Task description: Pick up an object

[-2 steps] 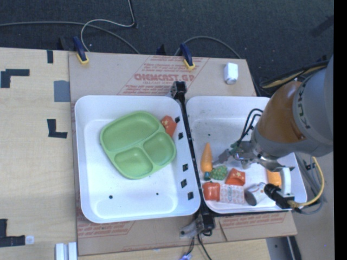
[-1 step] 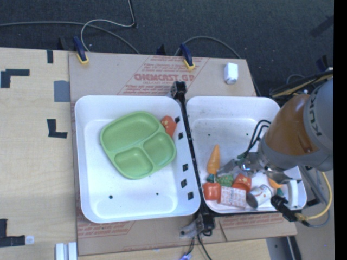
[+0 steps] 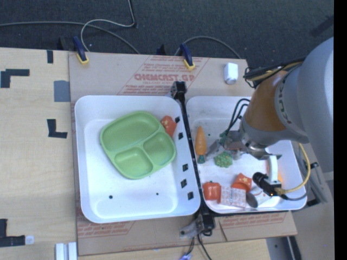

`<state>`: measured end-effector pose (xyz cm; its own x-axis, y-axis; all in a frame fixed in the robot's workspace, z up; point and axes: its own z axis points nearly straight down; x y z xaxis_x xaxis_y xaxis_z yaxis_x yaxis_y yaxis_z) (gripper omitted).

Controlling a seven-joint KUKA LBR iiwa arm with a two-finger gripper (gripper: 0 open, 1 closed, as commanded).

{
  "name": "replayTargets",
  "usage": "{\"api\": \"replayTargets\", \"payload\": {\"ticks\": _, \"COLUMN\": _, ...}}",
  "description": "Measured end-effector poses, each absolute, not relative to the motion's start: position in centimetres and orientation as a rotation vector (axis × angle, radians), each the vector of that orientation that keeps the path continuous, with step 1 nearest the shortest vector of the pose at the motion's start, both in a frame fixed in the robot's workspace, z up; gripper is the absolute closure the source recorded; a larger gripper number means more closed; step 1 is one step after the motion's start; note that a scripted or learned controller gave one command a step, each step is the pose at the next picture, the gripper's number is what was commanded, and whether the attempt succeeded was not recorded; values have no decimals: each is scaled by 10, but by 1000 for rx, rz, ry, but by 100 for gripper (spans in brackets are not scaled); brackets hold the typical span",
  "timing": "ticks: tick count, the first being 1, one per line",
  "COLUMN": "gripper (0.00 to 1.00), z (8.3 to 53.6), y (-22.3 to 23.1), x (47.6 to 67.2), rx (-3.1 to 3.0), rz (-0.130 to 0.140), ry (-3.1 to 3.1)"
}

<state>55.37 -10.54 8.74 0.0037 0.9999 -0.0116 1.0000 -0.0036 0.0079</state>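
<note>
Sitting low in the right bin (image 3: 282,207), the green broccoli-like piece (image 3: 223,159) lies just under the gripper (image 3: 226,144), close enough that the two may be touching, though nothing is visibly lifted or clasped. Whether the gripper is spread or closed I cannot tell; its tip is dark, small and partly lost against the arm's bulk, so no grasp can be claimed. Judged from this, the pick is not yet done: the approach looks complete, while closing and raising remain.

Beside the gripper, toward the divider between the bins, an orange carrot (image 3: 200,140) lies lengthwise. Nearer the front rim from the gripper sit a red pepper-like item (image 3: 212,190), a small orange-red piece (image 3: 242,182) and a pale printed packet (image 3: 233,198). Well apart, across the divider, the left bin (image 3: 130,205) holds a green sectioned plate (image 3: 139,144) with a small red piece (image 3: 169,124) at its edge.

The arm (image 3: 303,102) reaches in from the right, its orange band (image 3: 265,107) above the wrist, bent steeply downward over the bin on the worktop (image 3: 32,161).
</note>
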Motion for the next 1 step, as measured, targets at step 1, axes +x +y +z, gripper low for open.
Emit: {"api": "replayTargets", "payload": {"ticks": 1, "gripper": 100, "z": 96, "y": -102, "x": 554, "rx": 2217, "rz": -1, "ry": 2215}}
